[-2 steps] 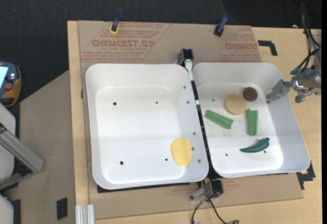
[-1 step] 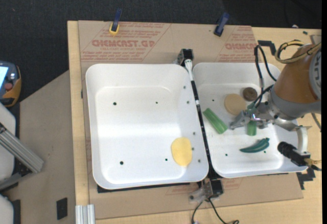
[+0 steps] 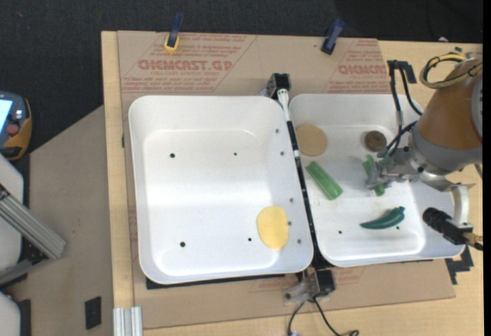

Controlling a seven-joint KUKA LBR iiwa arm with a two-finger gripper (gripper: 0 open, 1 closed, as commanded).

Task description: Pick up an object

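Low, the claw hangs beside a green pepper; right bin.

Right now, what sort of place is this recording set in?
Probably a robotics lab bench set up for grasping trials. Two white bins sit side by side on a cardboard-covered board held by clamps, and the grey-and-orange arm reaches over toy-like items such as a green pepper.

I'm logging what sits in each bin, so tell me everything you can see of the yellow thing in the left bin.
The yellow thing is a smooth, pale yellow, roughly oval piece, slightly taller than wide, with a matte look like plastic or foam. It lies flat on the floor of the left bin, near that bin's lower right corner, close to the wall shared with the right bin. Nothing else touches it.
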